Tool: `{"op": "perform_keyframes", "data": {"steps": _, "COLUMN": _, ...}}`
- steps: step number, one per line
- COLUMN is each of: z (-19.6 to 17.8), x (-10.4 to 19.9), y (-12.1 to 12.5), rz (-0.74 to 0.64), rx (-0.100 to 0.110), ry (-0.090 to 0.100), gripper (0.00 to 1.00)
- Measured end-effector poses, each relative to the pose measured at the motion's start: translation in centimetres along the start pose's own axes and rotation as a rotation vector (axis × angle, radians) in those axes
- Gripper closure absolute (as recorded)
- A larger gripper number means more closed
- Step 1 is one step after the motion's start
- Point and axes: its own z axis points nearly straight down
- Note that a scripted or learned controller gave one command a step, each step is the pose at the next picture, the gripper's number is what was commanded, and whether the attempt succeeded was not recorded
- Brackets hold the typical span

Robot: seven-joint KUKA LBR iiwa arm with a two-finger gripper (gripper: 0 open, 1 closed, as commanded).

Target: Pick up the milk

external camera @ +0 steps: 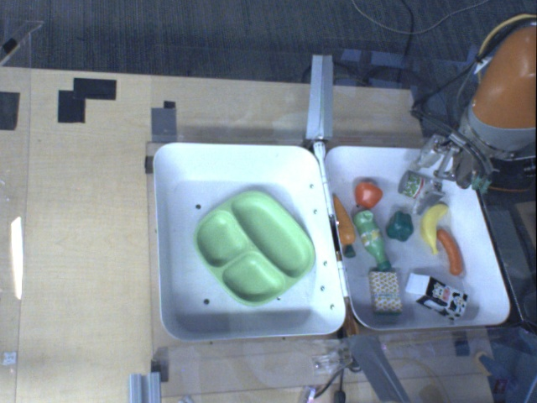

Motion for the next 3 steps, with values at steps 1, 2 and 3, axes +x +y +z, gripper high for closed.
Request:
{"op": "perform_keyframes", "data": {"steps": 1, "z": -5.9, "x": 10.2, "y": -0.9, "rz": -0.106, "rx": 0.000, "ry": 0.001, "gripper": 0.00}}
{"op": "perform_keyframes", "data": {"steps": 2, "z": 8.2, "x": 13.2, "y": -0.9, "rz": -0.061, "rx": 0.000, "ry": -0.012, "gripper": 0.00}}
{"op": "perform_keyframes", "data": {"steps": 3, "z": 9.1, "x": 13.7, "y": -0.3, "rz": 0.011, "rx": 0.003, "ry": -0.008, "gripper": 0.00}}
